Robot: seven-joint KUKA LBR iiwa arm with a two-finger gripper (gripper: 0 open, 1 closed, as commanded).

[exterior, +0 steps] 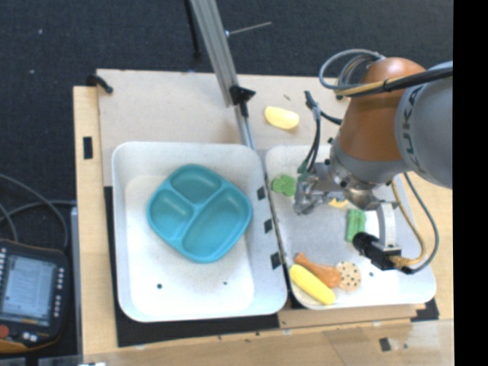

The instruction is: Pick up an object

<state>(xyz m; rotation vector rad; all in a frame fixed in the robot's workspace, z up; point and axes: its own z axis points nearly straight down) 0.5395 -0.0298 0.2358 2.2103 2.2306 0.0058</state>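
My gripper point(305, 199) hangs over the upper left part of the right bin point(320, 235), under the orange wrist band. A round green piece point(284, 184) lies just to its left, close beside the fingers. A small yellow bit point(338, 202) peeks out under the wrist. A green block point(355, 224) lies to the right of the gripper. Along the bin's front edge lie a yellow banana-like piece point(312, 284), an orange carrot-like piece point(317, 270) and a speckled cookie point(349, 275). Nothing shows between the fingers.
The left bin point(137, 280) holds a blue divided plate point(200, 213). A yellow lemon-like piece point(281, 117) rests on the bench behind the bins. A slanted metal rail point(217, 48) rises from the divider between the bins. Black cables loop around the arm's wrist.
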